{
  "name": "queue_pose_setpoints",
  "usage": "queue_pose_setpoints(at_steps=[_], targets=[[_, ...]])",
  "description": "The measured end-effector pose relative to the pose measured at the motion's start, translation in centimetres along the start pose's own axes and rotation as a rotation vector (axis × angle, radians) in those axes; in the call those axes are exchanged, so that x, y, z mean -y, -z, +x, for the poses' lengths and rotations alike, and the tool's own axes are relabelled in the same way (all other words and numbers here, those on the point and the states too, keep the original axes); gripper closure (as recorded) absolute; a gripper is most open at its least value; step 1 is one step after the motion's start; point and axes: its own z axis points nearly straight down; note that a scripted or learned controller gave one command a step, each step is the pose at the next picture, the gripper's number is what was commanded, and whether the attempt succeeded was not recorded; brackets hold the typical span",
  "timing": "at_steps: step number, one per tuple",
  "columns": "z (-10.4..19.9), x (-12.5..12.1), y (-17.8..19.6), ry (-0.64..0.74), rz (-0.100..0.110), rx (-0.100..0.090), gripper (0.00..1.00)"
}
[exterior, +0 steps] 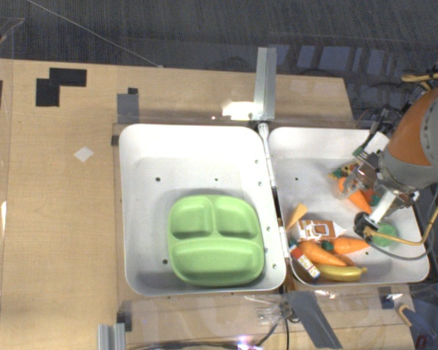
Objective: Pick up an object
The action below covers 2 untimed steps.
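1. Banana (343,272) and carrot (327,254) touch at the right bin's (314,143) near wall.
2. Gripper (363,173) sits over an orange toy (358,196); open or closed, unclear.
3. Centring on one piece looks wisest.

Green plate (215,240) in left bin (142,195), banana (341,272) and carrot (325,254) in right bin (306,165), hand (355,175) seemingly low over it.

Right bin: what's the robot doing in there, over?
End effector low in right bin, at an orange toy. Grasp not confirmed. Carrot and banana lie apart from it, nothing blocking.
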Motion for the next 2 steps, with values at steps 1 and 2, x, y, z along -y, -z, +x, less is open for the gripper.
queue_pose_setpoints(at_steps=[1, 2], targets=[[1.47, -3.92, -0.46, 0.256, -0.010, -0.003, 0.00], [1.47, -3.92, -0.46, 0.256, -0.010, -0.003, 0.00]])
